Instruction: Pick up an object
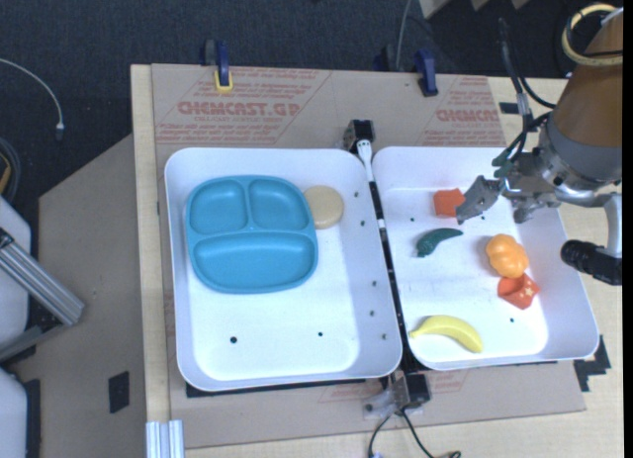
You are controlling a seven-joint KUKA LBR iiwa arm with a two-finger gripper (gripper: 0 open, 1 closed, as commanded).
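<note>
So the gripper is sitting over the far part of the right bin, hanging off the grey arm that comes in from the right side of the view. Its fingers look spread apart, one pointing left toward the orange block and one more toward the right, and there's nothing between them that I can see. Honestly the far finger is a bit murky against the wrist hardware.

Relative to the gripper: the orange block is just beside its left fingertip, maybe touching, can't tell for sure. The dark green pepper-looking thing is a little below-left of it, lying flat on the bin floor. The orange fruit is right below the gripper, close by, with a red piece tucked against its near side. The banana is further off, down near the front wall of the same bin.

Way off to the gripper's left, in the left bin, there's a blue divided plate with a tan round disc right against its far right corner.
</note>
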